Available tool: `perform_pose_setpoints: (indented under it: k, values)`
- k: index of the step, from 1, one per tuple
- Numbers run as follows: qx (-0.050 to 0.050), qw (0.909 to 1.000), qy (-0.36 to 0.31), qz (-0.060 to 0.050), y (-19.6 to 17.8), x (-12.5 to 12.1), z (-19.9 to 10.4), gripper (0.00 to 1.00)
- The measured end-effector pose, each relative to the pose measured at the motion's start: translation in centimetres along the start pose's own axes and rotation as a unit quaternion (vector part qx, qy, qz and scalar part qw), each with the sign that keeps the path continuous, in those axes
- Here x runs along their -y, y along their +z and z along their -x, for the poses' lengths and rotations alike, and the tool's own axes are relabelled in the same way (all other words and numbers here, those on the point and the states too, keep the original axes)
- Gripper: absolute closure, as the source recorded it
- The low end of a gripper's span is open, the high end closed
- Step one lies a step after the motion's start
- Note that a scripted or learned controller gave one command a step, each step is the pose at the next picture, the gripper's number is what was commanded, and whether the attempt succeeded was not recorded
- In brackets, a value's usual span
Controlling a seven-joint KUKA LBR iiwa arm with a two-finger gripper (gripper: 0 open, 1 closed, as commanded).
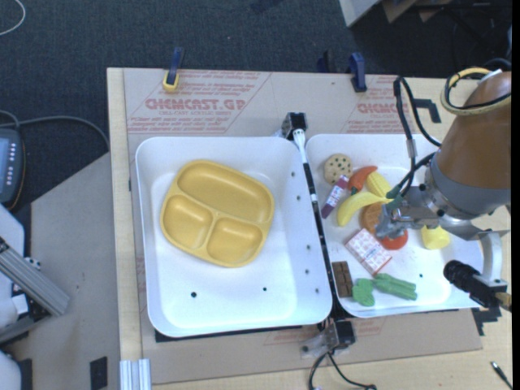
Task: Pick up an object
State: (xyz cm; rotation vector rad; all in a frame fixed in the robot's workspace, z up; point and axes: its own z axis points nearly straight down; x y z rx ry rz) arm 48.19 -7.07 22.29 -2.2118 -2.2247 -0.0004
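Note:
The right bin [422, 146] holds several toy foods: a cookie [337, 166], a purple bottle [333, 198], a yellow banana [356, 207], an orange piece [363, 175], a pink-and-white packet [368, 251], a brown bar [342, 279], a green piece [391, 287] and a small yellow piece [435, 236]. My gripper [393, 219] is low in the middle of this bin, directly over an orange round piece [373, 216] and a red piece [393, 240]. The wrist hides how the gripper meets them. I see nothing lifted.
The left bin [162, 291] holds a yellow divided plate [216, 212]. A black-and-white rod [307, 187] lies along the wall between the bins. The grey and orange arm [475, 149] covers the right bin's right side. Clamps [171, 78] sit at the board's back edge.

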Motion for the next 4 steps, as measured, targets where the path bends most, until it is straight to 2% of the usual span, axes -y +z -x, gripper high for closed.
perform_pose_setpoints:
  k: [1, 2, 3, 4]
  values:
    - [0.001, 1.0, 0.002, 0.0, 0.8, -0.6, -1.7, 1.0]
    - [0.001, 1.0, 0.002, 0.002, -0.3, 0.3, -2.1, 1.0]
    - [0.002, 1.0, 0.003, 0.003, -1.1, -0.7, -0.8, 1.0]
    - [0.001, 1.0, 0.003, 0.0, 0.9, -0.4, -1.6, 1.0]
